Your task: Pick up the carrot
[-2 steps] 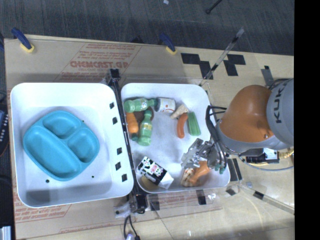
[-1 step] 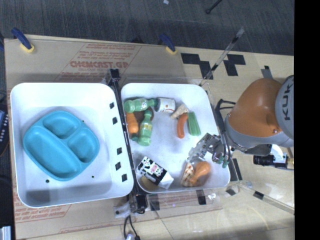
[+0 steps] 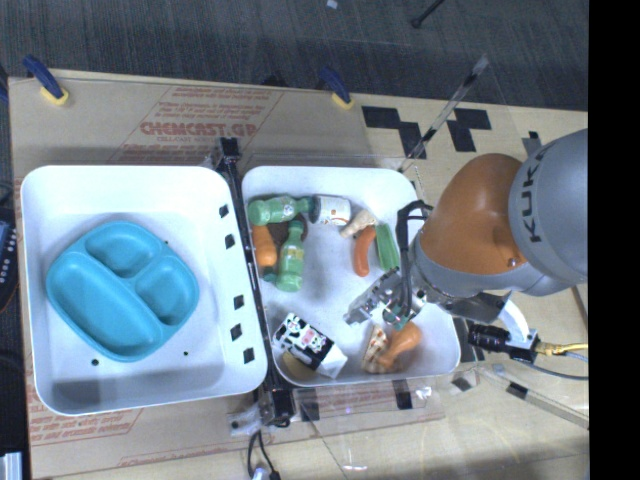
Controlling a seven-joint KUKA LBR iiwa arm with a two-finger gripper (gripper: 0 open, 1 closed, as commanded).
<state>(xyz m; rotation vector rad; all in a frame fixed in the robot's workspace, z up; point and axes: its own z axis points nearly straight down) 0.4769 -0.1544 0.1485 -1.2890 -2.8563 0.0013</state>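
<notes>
The right bin (image 3: 330, 180) holds three orange pieces. An orange carrot (image 3: 265, 249) lies near its left wall, beside two green bottles (image 3: 290, 258). A shorter orange-red piece (image 3: 361, 253) lies in the middle, next to a green vegetable (image 3: 387, 246). A third, rounder orange item (image 3: 405, 340) rests in the front right corner against a tan piece (image 3: 376, 346). My gripper (image 3: 385, 310) hangs low over the bin's right part, just above that round orange item and well right of the carrot. Nothing visible is held in it.
A blue divided plate (image 3: 120, 286) lies in the left bin (image 3: 60, 388). A black-and-white carton (image 3: 303, 339) sits at the right bin's front, and a white bottle (image 3: 335, 210) at its back. My arm's orange and grey body (image 3: 480, 228) covers the bin's right wall.
</notes>
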